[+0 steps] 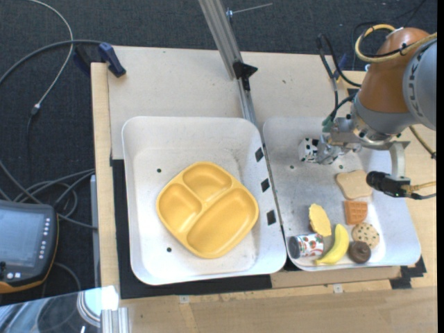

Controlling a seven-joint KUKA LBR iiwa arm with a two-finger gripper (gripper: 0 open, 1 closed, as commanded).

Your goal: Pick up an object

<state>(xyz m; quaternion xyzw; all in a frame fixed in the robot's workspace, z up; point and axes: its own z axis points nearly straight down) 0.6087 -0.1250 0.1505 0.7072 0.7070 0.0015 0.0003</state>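
My gripper (327, 149) hangs low over the far part of the right bin (291, 186), under the orange-banded wrist (385, 82). A small black-and-white object (308, 148) lies right beside it on the left, touching or nearly touching. Whether the gripper holds it is hidden by the wrist. Nearer the front lie a slice of toast (352, 182), an orange cracker (356, 211), a cookie (365, 234), a dark donut (359, 252), a banana (338, 245), a yellow piece (319, 219) and a small can (306, 245).
The left bin (139, 158) holds a yellow divided plate (207, 209). A metal pole (220, 30) slants down to the gap between the bins. A black part of the arm (383, 182) juts over the right bin's right side.
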